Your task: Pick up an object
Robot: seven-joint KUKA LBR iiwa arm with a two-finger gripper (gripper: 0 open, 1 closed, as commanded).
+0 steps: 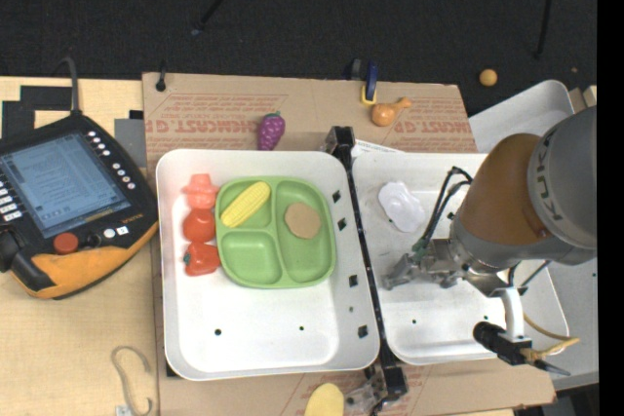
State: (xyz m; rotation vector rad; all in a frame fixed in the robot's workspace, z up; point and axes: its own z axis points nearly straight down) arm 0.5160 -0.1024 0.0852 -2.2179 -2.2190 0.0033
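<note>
The gripper (402,274) hangs low over the right bin (429,336), pointing left (I cannot tell how it stands, or if it has anything). A clear white thing (401,206) lies just above it in that bin. The left bin (253,336) has a green tray (253,260) with corn (244,203) and a brown disc (302,220). 3 red toys (199,227) sit beside the tray.

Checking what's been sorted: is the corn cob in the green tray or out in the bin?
In the tray. The corn cob lies inside the upper-left compartment of the green tray, within its rim.
</note>
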